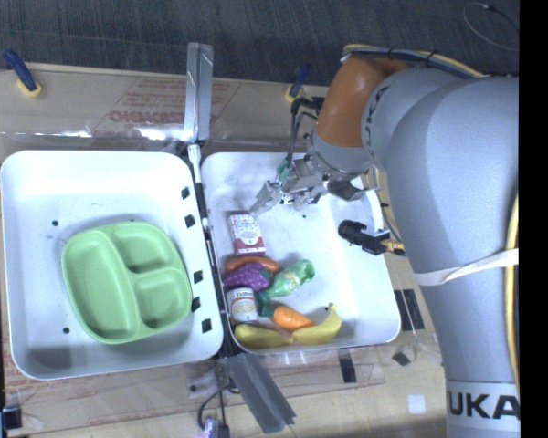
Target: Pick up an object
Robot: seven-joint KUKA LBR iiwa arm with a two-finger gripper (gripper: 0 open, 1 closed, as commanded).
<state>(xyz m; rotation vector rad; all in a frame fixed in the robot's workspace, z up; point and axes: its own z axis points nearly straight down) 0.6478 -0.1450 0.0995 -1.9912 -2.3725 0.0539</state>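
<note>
The grey arm [457, 208] reaches in over the right bin [365, 290], its orange band [347, 103] above the wrist. White letters "UKA" [482, 407] show low on the arm's body. The hand [276, 192] hangs over the upper part of the right bin, with its fingers [265, 197] spread apart and nothing between them. Just below the fingertips lies a small packet with a red and white label [245, 233]; its writing is too small to read. Further down, crowded against the bin's lower left corner, lie a purple bunch of grapes [245, 272], a small jar [242, 305], a green vegetable [290, 278], an orange carrot [290, 318] and a yellow banana [288, 334] along the bottom wall. The left bin [27, 199] holds a green divided tray [126, 281]. On the surface above the left bin, faint red print on a clear sheet [146, 108] cannot be read.
</note>
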